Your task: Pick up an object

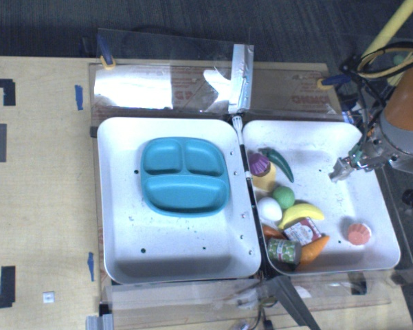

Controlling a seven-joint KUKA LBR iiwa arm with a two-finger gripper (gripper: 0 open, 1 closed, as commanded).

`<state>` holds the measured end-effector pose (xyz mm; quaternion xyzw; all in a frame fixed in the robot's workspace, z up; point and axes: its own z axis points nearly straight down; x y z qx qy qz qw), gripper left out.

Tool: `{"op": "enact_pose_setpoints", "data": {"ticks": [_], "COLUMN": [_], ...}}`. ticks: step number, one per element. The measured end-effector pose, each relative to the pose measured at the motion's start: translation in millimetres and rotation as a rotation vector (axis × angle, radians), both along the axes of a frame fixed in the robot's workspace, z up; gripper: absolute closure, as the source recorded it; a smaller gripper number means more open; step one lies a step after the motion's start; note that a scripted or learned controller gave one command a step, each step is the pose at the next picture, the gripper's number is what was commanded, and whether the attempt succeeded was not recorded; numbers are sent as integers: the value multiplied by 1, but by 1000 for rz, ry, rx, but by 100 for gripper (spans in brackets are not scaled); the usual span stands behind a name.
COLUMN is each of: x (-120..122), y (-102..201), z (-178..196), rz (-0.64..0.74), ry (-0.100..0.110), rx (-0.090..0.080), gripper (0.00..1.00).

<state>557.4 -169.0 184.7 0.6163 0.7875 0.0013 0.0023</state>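
Left bin (117, 184): holds a blue divided plate (185, 175) lying flat toward the far half; the plate has two small sections at the back and one long section at the front.
Right bin (316, 137): holds a cluster of toy foods along its left wall, plus one piece on its own.
Toy foods along the left wall: a purple onion-like piece (259, 163) with a dark green pepper (280, 162) just beside it, a green ball (284, 197), a white egg (269, 209), a yellow banana (301, 214), a small red-and-white packet (302, 232), an orange carrot (314, 247) and a green can (282, 250), all crowded and touching.
Lone piece: a round orange-pink slice (358, 234) lies near the right wall, well apart from the cluster.
Arm (403, 115): enters at the right, orange band visible, over the far right corner of the right bin.
Gripper (342, 170): sits above bare bin floor near the right wall, apart from all the toys; nothing shows between its fingers, and whether they stand wide or narrow I cannot tell.
Behind the bins: a clear plastic sheet (168, 78) with silver tape (241, 78).
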Motion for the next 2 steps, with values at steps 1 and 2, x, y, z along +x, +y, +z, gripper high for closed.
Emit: {"op": "enact_pose_setpoints", "data": {"ticks": [1,2], "x": [-1,-75], "y": [0,39], "z": [-1,-89], "rz": [-1,-87], "ry": [3,-5], "rx": [0,0], "gripper": [0,0]}}
